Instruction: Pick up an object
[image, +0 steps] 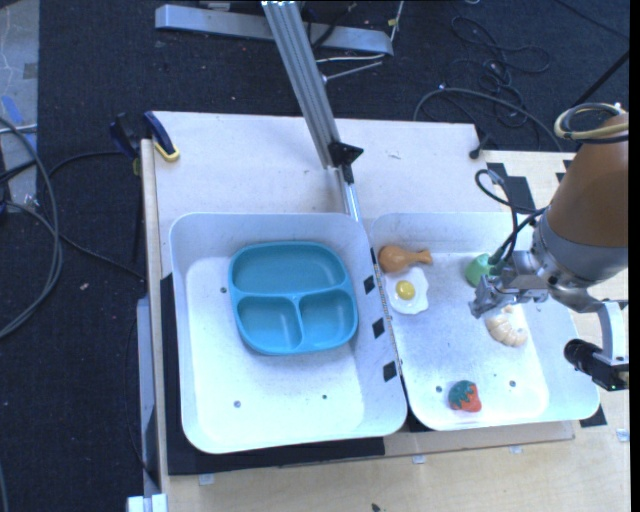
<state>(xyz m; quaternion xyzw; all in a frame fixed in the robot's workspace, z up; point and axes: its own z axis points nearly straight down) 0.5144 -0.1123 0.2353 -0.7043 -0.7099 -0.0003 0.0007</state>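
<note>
Here, the gripper (497, 300) is seen low over the right bin (530, 400), just above a pale croissant (507, 327) whose long axis runs roughly up and down the view. Whether anything is pinched cannot be told. A green toy (478, 268) lies just beside the gripper; a fried egg (408, 293), drumstick (401, 259) and strawberry (464, 396) lie apart. A blue divided plate (294, 297) sits in the left bin (200, 400).

Blue divided plate (295, 298) in left bin (200, 400)
</note>
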